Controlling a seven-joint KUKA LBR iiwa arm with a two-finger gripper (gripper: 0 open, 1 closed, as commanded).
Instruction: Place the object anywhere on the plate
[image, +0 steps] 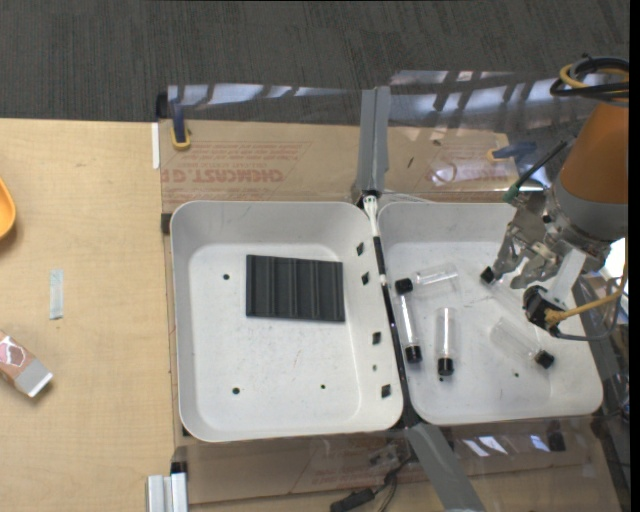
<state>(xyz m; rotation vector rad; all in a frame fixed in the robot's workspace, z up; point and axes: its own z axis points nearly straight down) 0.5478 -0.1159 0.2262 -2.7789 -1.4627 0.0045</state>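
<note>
A dark ribbed plate (295, 288) lies flat in the left bin (200, 400), toward its back. Several clear tubes with black caps lie in the right bin (500, 405): one tube (408, 318) along the bin's left wall, a second tube (445, 340) beside it, a third tube (436, 277) further back, and a fourth tube (520, 343) near the right side. My gripper (518, 262) hangs over the right bin's back right part, above and behind the fourth tube. A small black piece (489, 274) shows at its left edge; I cannot tell what it is.
The arm's orange band (597, 150) and cables (575, 310) hang over the right bin's right rim. A metal divider (373, 140) runs between the bins at the back. Small items (25, 365) lie on the wooden bench at far left.
</note>
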